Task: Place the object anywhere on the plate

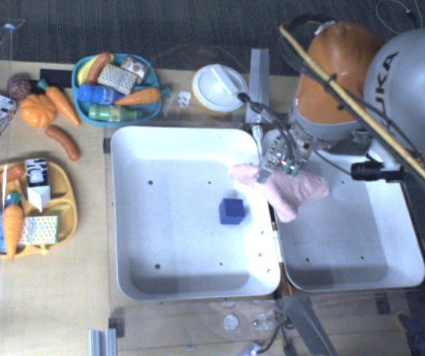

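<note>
A small blue cube (232,211) lies on the floor of the left bin (160,273), right of its middle. A pink plate (294,189) lies tilted across the rim between the two bins, its left edge reaching over the left bin. My gripper (270,165) hangs right over the plate's left part, above and to the right of the cube, and well apart from it. The wrist hides the plate's back edge.
The right bin (360,258) lies under the arm. On the bench at the left stand a blue bowl (86,113) of toy food and a yellow tray (67,199) of toy food, with loose toy vegetables (49,110) between them. A white round lid (219,87) sits behind the left bin.
</note>
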Tool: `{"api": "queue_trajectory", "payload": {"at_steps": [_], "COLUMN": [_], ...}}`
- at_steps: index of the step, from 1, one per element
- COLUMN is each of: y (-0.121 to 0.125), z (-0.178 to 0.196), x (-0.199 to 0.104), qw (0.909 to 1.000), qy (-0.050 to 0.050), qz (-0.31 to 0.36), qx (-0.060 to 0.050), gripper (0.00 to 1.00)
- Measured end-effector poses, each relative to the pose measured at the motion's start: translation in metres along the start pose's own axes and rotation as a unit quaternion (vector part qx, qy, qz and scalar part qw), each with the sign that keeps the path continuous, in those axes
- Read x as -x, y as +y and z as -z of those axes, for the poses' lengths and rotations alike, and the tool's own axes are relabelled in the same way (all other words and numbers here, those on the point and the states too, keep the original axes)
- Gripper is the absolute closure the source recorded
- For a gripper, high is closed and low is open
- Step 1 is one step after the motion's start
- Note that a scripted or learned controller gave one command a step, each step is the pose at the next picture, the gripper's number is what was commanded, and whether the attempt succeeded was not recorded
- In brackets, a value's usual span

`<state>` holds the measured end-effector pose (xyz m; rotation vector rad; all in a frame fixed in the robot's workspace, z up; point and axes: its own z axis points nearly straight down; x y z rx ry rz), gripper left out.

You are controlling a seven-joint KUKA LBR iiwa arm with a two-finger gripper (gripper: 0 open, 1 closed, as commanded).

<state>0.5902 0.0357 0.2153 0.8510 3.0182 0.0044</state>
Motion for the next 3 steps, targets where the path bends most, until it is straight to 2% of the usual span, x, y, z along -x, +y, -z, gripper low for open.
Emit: {"api": "queue_trajectory", "payload": {"at_steps": [1,2,3], "y": [0.041,0.092,0.092], "z": [0.010,0.011,0.011], "x": [-0.021,-0.035,-0.035], "qw": [0.9798,0.9622,0.9623], "qy": [0.000,-0.001,-0.001], "qz": [0.200,0.272,0.272], "qx": [0.001,0.001,0.001], "gripper": [1.00,1.00,0.00]}}
